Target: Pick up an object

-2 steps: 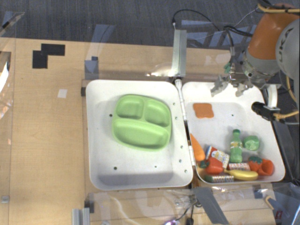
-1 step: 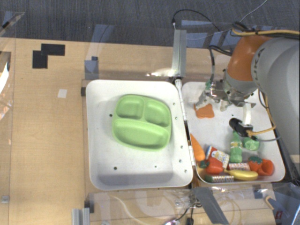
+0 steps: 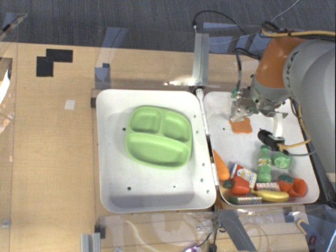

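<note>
My gripper [image 3: 242,113] hangs over the upper left part of the right bin [image 3: 218,105]. A flat orange piece [image 3: 242,126] shows just below the gripper's tip, touching it or very near; whether it is gripped cannot be made out. Further toward the front of that bin lie a carrot [image 3: 221,165], a green bottle [image 3: 264,165], a green lump [image 3: 282,161], a red pepper [image 3: 239,186], a yellow banana [image 3: 272,195] and a small white and red carton [image 3: 246,174].
The left bin [image 3: 113,193] holds a green divided plate [image 3: 158,136]. A metal post [image 3: 201,56] rises behind the wall between the bins. A red and orange toy [image 3: 294,187] sits in the right bin's front right corner.
</note>
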